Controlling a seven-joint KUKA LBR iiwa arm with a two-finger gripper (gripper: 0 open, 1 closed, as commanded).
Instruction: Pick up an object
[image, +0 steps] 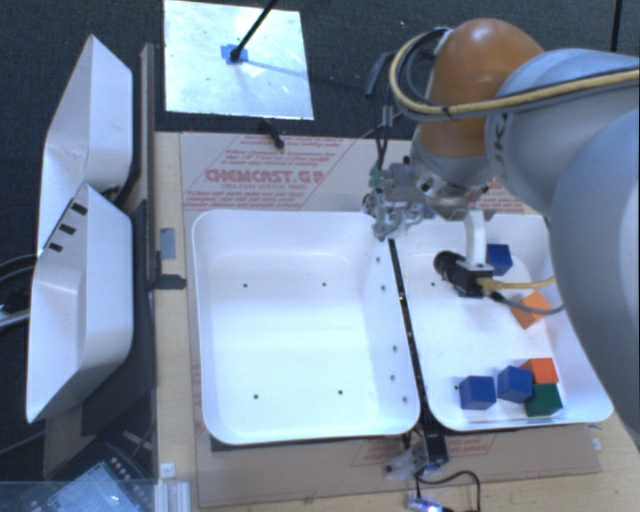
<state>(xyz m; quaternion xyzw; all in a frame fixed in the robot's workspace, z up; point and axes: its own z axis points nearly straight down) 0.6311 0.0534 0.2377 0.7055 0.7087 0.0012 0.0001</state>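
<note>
End effector (392, 215): I see it over the far end of the bins' shared rim; grip state I cannot tell.
Blocks: blue block (477, 392), green block (545, 402) near-right in right bin (580, 400).

The arm (580, 150) was large and grey, its shell smooth and rounded with a pale, slightly bluish sheen. Above the wrist sat a bulging orange band (470, 75), glossy, catching a soft highlight. Yellowish and dark cables (420, 70) looped over that band in a bundle and ran along the grey casing. Below the band the wrist narrowed to a grey metal collar and then a cluttered metallic gripper (392, 212), with small dark fittings. A white bracket hung down beside it, carrying a short black cylindrical part (458, 272) with a pale yellowish cable trailing from it.
</note>
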